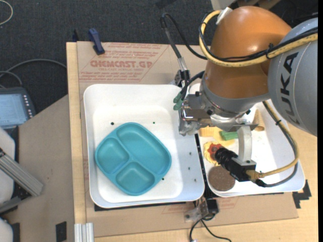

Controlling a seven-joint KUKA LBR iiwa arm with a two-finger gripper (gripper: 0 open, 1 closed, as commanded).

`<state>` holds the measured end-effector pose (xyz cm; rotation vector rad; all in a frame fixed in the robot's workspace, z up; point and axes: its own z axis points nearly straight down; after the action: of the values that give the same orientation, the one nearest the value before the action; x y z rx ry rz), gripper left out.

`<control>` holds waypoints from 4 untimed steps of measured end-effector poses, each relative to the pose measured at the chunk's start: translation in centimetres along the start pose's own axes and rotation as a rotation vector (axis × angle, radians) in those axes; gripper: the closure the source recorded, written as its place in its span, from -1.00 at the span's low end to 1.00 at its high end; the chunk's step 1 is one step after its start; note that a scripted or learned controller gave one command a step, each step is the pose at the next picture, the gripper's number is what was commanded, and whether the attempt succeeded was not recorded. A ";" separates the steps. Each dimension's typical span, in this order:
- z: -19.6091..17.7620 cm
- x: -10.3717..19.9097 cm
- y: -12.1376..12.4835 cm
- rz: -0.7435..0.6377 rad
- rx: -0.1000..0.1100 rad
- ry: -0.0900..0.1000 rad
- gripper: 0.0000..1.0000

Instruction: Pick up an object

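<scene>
I hang over the seam between the two bins, my orange band and wrist covering most of the right bin (285,158) and my gripper (194,116) low at its near-left corner, just beside the wall it shares with the left bin (96,97). My own wrist hides the business end, so I cannot tell whether the gripper is apart, together, or clamped on anything. The things I could take lie on both sides. In the left bin a teal plate (132,158) with three compartments lies flat, turned at a slant, towards the front. In the right bin, crowded under me, are a yellow piece (208,132), a green block (229,134) touching it, a red piece (212,149) just in front of those, and a brown disc (221,179) in the front-left corner; a pale stick (257,123), perhaps wood, lies further back. Both bins are white and shallow, with a few dark specks on the left one's floor. They sit on a brown board (121,59) printed with red lettering, and a blue clamp (96,41) grips its far-left corner. The board rests on a tan bench (50,130). Around it the floor (45,14) is dark carpet with thin cables trailing over it. A small lit screen (12,109) stands off the left edge, and a metal rail (20,174) slants below it.
</scene>
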<state>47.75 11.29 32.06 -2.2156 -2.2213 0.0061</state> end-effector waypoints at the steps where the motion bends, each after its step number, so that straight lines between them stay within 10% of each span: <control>1: -11.9 7.9 3.8 -0.004 -0.019 0.005 1.00; 4: -17.5 11.0 4.1 0.001 -0.010 0.001 1.00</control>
<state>51.94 22.25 49.50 -2.2214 -2.2245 -0.0068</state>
